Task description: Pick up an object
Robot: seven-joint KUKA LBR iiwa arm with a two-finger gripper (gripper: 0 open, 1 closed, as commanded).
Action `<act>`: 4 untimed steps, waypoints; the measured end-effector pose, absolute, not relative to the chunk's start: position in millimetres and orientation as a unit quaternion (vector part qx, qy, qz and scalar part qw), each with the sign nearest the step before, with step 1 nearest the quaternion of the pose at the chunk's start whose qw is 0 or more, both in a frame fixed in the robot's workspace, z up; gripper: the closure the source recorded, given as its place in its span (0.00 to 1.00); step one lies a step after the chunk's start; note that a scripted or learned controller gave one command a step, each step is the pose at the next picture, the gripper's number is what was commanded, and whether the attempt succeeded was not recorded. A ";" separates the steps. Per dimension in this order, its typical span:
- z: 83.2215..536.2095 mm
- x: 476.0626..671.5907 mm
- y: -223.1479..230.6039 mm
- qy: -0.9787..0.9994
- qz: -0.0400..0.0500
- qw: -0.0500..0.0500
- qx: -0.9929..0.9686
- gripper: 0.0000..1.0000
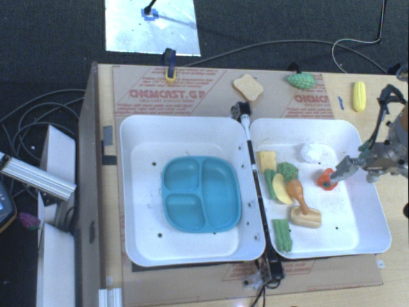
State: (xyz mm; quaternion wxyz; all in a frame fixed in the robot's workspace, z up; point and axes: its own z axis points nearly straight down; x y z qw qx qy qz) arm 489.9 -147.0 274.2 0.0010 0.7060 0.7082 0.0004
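I see the gripper low inside the right bin, coming in from 3 o'clock. Its tips are just beside a small red and orange toy, which lies at about 7 o'clock from them; I cannot tell if they touch it, or how wide the gripper stands. At 9 o'clock from the toy lies a chicken drumstick. The left bin holds a blue divided plate.

Grey metal gripper on slim fingers, blurred grey wrist block, perhaps dark cabling above
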 end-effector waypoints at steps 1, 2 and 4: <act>173.0 540.8 -86.1 0.708 0.000 -0.001 0.706 0.00; 88.5 567.8 -88.1 0.708 0.003 0.003 0.706 0.00; 194.7 551.3 -31.0 0.708 0.001 0.001 0.706 1.00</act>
